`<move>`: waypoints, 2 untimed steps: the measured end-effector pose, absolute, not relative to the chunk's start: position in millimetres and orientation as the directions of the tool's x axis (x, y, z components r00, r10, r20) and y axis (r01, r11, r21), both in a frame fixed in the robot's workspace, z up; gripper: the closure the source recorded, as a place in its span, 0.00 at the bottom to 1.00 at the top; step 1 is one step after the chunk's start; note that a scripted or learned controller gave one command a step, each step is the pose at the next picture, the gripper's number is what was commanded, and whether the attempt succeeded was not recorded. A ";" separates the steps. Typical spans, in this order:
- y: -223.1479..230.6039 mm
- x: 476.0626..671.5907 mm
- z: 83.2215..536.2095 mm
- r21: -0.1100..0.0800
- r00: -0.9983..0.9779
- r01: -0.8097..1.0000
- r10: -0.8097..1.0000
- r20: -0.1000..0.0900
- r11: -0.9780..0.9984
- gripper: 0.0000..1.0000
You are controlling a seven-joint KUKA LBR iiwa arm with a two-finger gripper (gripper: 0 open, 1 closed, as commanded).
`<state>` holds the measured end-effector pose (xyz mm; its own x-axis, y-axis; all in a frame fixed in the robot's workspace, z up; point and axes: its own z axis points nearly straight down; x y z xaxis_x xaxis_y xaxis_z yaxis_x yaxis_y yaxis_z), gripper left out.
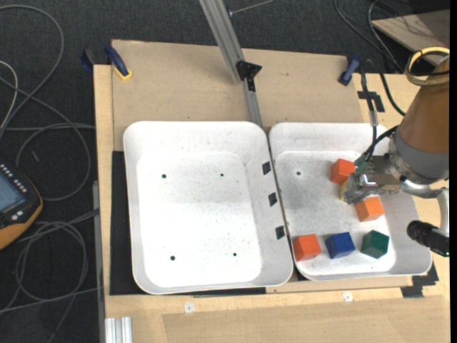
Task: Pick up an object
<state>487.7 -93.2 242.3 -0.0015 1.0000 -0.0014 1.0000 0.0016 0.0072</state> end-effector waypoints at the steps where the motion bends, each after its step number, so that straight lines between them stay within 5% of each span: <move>1: -35.2 487.0 232.4 -0.002 -0.007 1.000 1.000 0.004 0.007 1.00; 2: 18.0 485.1 224.2 -0.003 -0.006 1.000 1.000 0.004 0.006 1.00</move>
